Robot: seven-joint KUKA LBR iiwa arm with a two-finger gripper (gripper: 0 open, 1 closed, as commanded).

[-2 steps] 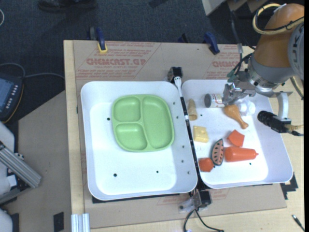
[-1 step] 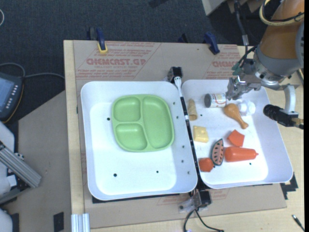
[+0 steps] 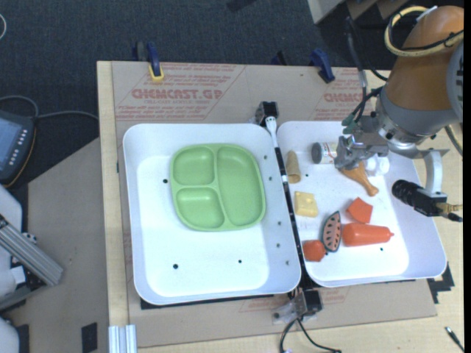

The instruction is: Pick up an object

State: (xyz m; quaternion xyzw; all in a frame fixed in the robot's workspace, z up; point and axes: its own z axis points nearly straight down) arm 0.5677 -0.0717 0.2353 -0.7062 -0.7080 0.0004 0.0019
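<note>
Tan drumstick-shaped toy (image 3: pixel 360 179) under gripper (image 3: pixel 353 155) in right bin (image 3: pixel 419 267); we centre over it, descend straight (finger opening: cannot tell).

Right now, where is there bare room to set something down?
The left bin has bare floor below and left of the green divided plate. The right bin is crowded; its only open strip runs along the near edge, below the orange pieces.

Two white bins (image 3: pixel 140 219) hold the items. A pale green divided plate (image 3: pixel 218 187) sits in the left one. The right holds a tan cylinder (image 3: pixel 294 166), yellow block (image 3: pixel 305 204), red-orange pieces (image 3: pixel 365 234) and a striped dark-and-red slice (image 3: pixel 332 232).
</note>
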